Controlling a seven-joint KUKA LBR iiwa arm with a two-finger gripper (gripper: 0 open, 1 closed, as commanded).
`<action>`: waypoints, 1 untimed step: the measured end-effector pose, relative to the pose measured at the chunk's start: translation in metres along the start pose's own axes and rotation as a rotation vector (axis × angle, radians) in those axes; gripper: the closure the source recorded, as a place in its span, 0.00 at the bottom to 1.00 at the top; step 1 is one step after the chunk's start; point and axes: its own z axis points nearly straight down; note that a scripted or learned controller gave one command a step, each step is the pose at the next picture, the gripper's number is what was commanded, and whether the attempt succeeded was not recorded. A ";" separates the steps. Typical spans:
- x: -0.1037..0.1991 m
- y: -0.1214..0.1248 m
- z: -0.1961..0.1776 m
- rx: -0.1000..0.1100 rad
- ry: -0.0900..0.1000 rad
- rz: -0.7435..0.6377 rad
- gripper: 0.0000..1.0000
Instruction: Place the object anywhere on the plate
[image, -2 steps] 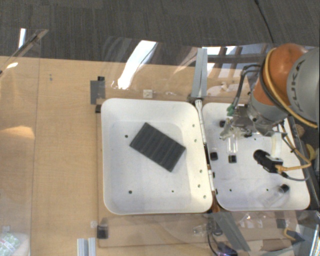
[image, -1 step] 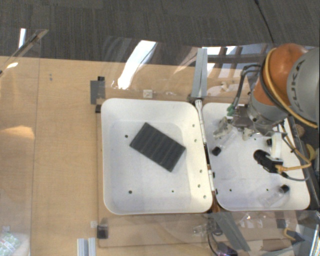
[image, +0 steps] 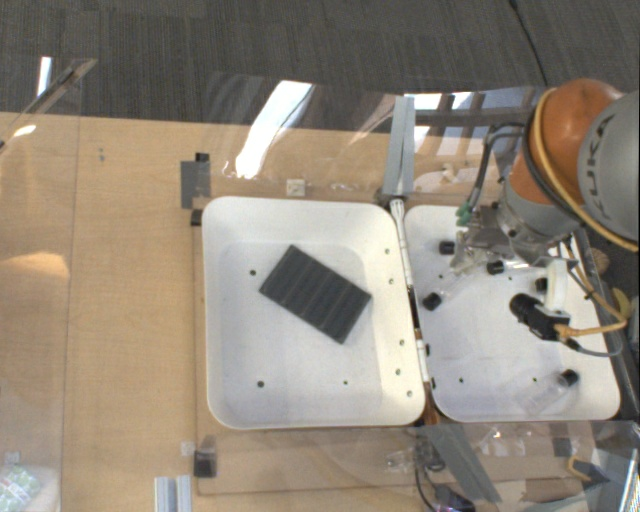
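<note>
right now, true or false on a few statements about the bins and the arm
1. A dark ridged slab lies in the left bin. True.
2. The slab sits square to the bin's walls. False: it lies at a slant.
3. The arm is over the left bin. False: it is over the right bin.
4. The slab is apart from the tool. True.

Two bins sit side by side on the bench (image: 110, 330); the ribbed plate (image: 315, 293) lies tilted in the left bin (image: 225, 390), near its middle; my arm (image: 585, 150) reaches in from the right, hanging over the far half of the right bin (image: 480, 385)
</note>
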 end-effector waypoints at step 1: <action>0.000 0.000 0.000 0.000 0.000 0.001 0.00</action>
